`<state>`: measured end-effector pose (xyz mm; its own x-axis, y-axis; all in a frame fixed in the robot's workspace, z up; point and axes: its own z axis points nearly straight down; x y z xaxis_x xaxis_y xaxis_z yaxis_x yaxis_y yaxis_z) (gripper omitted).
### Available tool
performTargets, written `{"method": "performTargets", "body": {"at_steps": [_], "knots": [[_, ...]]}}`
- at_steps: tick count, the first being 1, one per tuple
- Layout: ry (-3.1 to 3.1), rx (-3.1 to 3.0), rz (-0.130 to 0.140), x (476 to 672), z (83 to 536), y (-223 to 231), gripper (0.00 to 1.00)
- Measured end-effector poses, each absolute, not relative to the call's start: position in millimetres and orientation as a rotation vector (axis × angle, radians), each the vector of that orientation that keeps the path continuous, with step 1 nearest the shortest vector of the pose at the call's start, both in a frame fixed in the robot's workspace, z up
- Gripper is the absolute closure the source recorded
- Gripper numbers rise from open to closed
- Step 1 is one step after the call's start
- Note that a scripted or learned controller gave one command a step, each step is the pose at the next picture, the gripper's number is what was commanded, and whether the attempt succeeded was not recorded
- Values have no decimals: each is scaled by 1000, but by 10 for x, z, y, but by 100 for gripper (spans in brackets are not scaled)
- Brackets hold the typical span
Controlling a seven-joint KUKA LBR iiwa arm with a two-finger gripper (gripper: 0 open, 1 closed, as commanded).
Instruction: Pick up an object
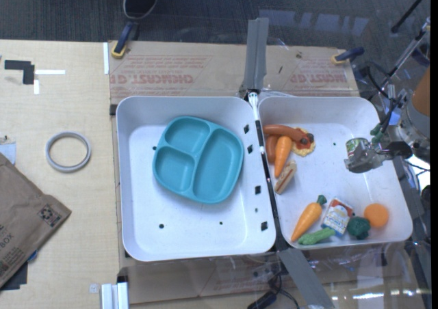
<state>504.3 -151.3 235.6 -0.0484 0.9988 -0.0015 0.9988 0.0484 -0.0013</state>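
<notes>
The right bin [328,113] holds several toy foods. A brown sausage [286,132], an orange carrot [281,152], a small sandwich [285,178] and a cookie [306,146] lie by its left wall. Along the front lie a second carrot [308,217], a green vegetable [316,236], a white packet [337,216], a broccoli [358,227] and an orange [376,215]. My gripper [358,154] hangs over the right part of this bin, above bare floor, up and away from the orange and packet. The arm reaches in from the right edge.
The left bin [137,184] carries a teal divided plate [198,160]. A tape ring [68,151] and a brown cardboard box [24,222] lie on the bench to the left. Cardboard lies behind the bins, with cables and a stand at the far right.
</notes>
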Motion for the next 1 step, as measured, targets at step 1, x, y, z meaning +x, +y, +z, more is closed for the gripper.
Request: {"method": "performTargets", "body": {"at_steps": [1], "knots": [[2186, 2258, -5, 5287, 2279, -1036, 100]]}}
